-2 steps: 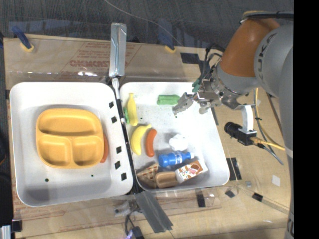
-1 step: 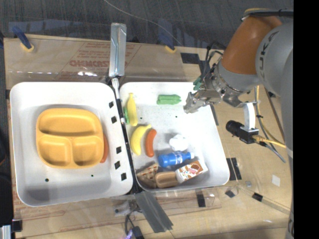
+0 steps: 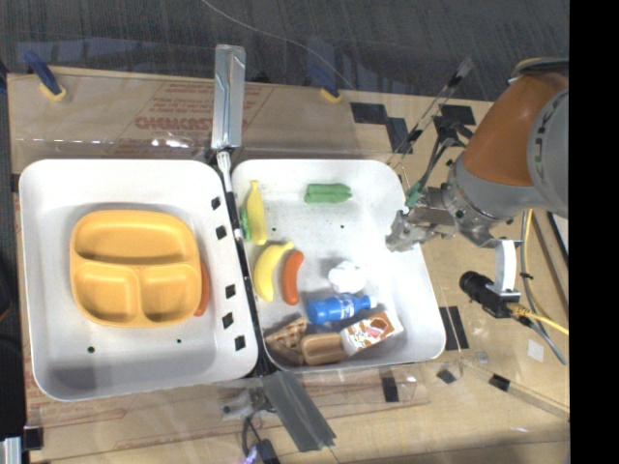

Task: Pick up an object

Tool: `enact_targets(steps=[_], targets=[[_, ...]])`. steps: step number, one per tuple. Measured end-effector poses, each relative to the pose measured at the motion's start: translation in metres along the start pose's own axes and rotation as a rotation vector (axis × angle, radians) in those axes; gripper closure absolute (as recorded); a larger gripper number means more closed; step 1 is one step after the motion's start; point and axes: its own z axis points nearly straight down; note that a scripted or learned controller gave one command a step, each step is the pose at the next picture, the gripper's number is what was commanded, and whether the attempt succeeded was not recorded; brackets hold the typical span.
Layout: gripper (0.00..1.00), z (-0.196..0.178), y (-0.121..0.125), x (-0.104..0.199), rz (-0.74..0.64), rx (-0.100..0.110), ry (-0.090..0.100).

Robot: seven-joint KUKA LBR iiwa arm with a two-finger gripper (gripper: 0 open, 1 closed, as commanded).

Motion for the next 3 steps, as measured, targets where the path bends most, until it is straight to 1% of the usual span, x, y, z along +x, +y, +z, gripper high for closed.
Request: enact_targets(steps=[1, 2, 3], targets=[[0.0, 0.0, 0.0, 0.0, 0.0, -0.001, 0.0], [0.0, 0.125, -0.06, 0.05, -0.036, -0.003, 0.003], [0.0, 0.125, -0.043, 0.07, -0.071, -0.002, 0.001]])
